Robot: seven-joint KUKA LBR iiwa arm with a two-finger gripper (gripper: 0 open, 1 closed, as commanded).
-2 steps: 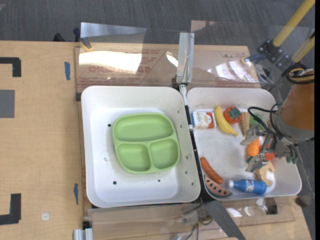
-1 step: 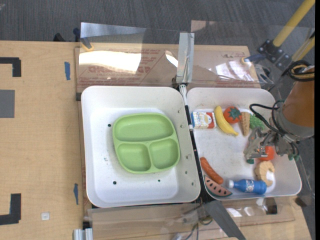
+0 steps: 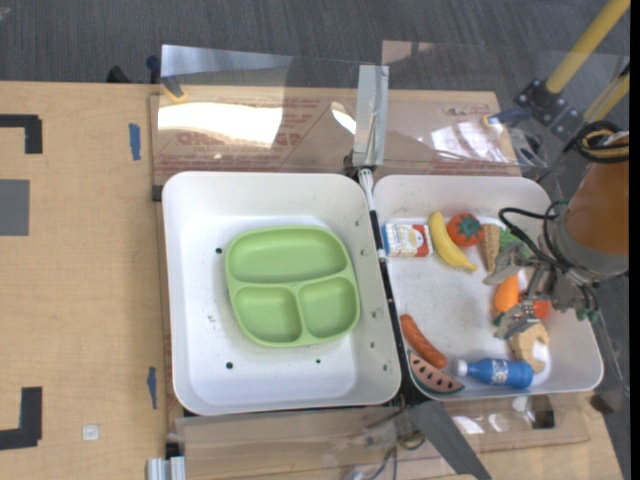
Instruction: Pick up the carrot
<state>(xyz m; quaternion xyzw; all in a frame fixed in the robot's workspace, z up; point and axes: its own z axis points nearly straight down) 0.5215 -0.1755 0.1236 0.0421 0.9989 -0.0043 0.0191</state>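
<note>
Here the gripper [image 3: 527, 303] sits low over the right bin [image 3: 440, 298], right at the carrot [image 3: 508, 294] (an orange piece near the bin's right side); whether its fingers are parted or closed on anything I cannot tell, as the metal parts blur together. Crowding the carrot are a wedge-shaped tan piece [image 3: 490, 245] above it and a pale bread-like piece [image 3: 530, 345] just below. Farther left lie one banana [image 3: 450, 242], one tomato [image 3: 464, 228], one small milk carton [image 3: 407, 239], one red sausage [image 3: 423, 340], one watermelon slice [image 3: 438, 379] and one blue bottle [image 3: 497, 372] along the near wall. The left bin [image 3: 200, 268] holds one green divided plate [image 3: 292, 285] with three compartments. Two bins in all rest on the tabletop [image 3: 70, 268].
</note>
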